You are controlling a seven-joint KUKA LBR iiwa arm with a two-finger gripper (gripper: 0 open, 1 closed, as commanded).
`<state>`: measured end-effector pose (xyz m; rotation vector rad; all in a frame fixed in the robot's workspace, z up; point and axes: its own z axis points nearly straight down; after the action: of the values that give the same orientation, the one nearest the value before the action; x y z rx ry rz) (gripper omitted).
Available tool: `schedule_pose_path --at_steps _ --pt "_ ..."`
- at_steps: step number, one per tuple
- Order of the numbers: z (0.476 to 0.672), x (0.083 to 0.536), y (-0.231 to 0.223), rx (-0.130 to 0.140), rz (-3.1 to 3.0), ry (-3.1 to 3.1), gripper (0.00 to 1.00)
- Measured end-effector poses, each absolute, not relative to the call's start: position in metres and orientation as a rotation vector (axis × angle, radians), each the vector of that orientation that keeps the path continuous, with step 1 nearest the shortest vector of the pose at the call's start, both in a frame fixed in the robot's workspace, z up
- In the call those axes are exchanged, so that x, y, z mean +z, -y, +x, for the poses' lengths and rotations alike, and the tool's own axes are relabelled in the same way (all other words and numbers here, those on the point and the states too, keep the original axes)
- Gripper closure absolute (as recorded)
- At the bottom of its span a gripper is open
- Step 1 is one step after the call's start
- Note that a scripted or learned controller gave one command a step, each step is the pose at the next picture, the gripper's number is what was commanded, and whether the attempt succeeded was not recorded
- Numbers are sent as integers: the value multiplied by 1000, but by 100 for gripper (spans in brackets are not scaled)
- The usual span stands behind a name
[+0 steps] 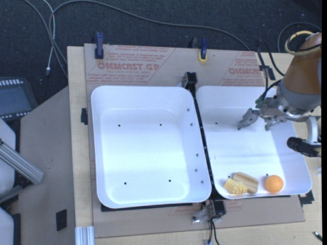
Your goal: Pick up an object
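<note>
Gripper (258, 119) hangs with fingers spread wide and empty over the right bin (225, 137)'s far half, well apart from the orange ball (274, 183) and corn-like piece (236, 187) at the near edge; best to descend centred on one item only.

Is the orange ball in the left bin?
No, the orange ball lies in the right bin, near its front edge beside a yellow corn.
</note>
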<state>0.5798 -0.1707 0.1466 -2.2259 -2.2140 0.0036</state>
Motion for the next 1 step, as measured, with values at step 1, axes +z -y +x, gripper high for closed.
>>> schedule_pose_path --at_steps 1 --pt "582 159 168 -2 -2223 2223 100"
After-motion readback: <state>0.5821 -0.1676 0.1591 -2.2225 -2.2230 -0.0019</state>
